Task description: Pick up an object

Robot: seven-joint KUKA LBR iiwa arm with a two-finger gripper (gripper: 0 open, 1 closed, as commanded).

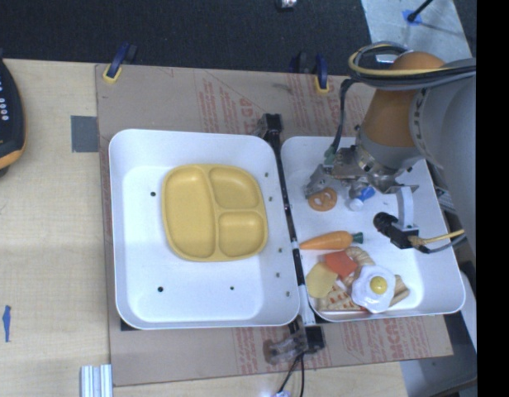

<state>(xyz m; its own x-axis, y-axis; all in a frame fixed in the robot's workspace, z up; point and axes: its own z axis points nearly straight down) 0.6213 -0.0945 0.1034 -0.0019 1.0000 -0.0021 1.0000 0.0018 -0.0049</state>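
The arm (395, 114) reaches in from the right edge of the frame, orange band showing, and the gripper (330, 182) is low over the upper part of the right bin (440, 259). Whether that pincer is apart or together I cannot tell; the wrist hardware blocks the view.

Just below and left of it, touching or nearly so, lies the brown donut toy (322, 199), on the bin floor in the upper left of the right bin. I cannot make out whether it is gripped. A small blue piece (363, 194) sits just to the right of the donut, also close under the gripper.

Further down the same bin, a toy carrot (329, 240) lies crosswise with its green end pointing right. Below it is a cluster in the lower part of the bin: a red piece (341, 263), a yellow piece (319, 281), and a fried egg toy (377, 286) at lower right, all crowded together and overlapping.

Over in the left bin (122, 222), a yellow divided plate (215, 212) rests flat near the centre, well apart from the gripper.
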